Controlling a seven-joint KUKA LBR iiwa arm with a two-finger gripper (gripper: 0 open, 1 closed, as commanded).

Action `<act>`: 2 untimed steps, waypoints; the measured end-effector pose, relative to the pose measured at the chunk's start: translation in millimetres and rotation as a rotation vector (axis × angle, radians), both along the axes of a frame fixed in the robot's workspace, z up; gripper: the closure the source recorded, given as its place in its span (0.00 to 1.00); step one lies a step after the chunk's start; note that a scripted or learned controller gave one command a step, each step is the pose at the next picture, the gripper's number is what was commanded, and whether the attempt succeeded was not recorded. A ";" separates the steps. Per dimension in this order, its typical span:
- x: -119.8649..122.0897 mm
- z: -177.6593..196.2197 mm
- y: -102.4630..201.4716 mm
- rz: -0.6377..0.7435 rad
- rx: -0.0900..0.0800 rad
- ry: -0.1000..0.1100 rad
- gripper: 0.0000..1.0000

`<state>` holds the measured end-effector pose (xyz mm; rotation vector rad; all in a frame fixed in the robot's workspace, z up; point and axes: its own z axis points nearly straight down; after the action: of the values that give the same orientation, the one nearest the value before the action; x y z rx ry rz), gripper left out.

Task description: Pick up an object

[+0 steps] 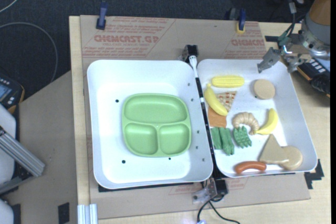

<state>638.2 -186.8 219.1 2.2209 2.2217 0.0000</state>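
Tan round cookie sits nearest our gripper, roughly at 6 o'clock from it; can't tell the gripper's state, honestly.

A tray lay in the left bin. The right bin held corn at the far side, a croissant near the middle, and a sausage at the near edge.

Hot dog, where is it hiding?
The hot dog lies at the near edge of the right bin, beside the tan wedge.
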 end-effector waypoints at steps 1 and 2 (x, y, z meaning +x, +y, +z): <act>-42.6 -142.1 -12.1 -0.003 0.004 0.012 0.00; -85.1 -71.8 36.4 0.002 0.003 0.004 0.00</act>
<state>553.1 -150.5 147.3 2.2221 2.2274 -0.0005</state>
